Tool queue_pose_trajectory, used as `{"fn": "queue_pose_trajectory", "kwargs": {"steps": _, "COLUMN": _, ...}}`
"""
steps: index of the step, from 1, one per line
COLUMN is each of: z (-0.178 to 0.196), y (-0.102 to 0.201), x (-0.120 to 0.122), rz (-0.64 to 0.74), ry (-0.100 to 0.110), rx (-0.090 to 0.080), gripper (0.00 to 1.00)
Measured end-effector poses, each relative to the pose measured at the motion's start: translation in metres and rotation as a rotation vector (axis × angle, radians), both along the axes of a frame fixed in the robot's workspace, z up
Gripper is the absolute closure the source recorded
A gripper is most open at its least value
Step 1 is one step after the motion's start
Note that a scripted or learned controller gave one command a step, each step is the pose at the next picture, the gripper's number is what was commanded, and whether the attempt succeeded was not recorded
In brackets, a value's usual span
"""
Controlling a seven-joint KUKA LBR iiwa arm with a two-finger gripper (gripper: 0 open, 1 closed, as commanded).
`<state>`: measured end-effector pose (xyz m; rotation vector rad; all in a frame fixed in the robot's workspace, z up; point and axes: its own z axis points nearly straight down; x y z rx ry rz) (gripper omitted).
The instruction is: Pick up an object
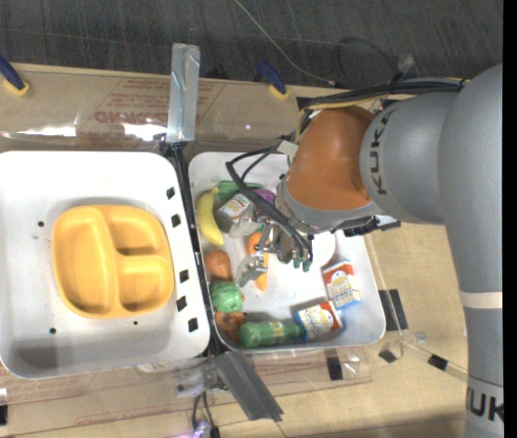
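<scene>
1. Because the green bottle [270,333] and small carton [317,318] lie packed against the right bin's [372,322] near wall, a grab there could pinch the rim instead.
2. Mid-bin, the gripper [272,249] hangs low over an orange piece [256,245]; I cannot tell how its jaws stand, and nothing visibly sits between them. Crowded neighbours may block a clean close.
3. Further back, the banana [207,218] and a small can [236,210] touch; nudging one likely shifts both.
4. The yellow tray [112,258] sits in the left bin [12,190], well apart.

Dark grey carpet [76,12] lies beyond the brown bench [422,272]
</scene>
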<state>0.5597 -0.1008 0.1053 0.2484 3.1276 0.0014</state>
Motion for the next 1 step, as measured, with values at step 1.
{"fn": "queue_pose_trajectory", "kwargs": {"steps": 1, "z": -0.0072, "y": 0.0006, "x": -0.0030, "rz": -0.059, "ry": -0.007, "rx": -0.003, "gripper": 0.00}}
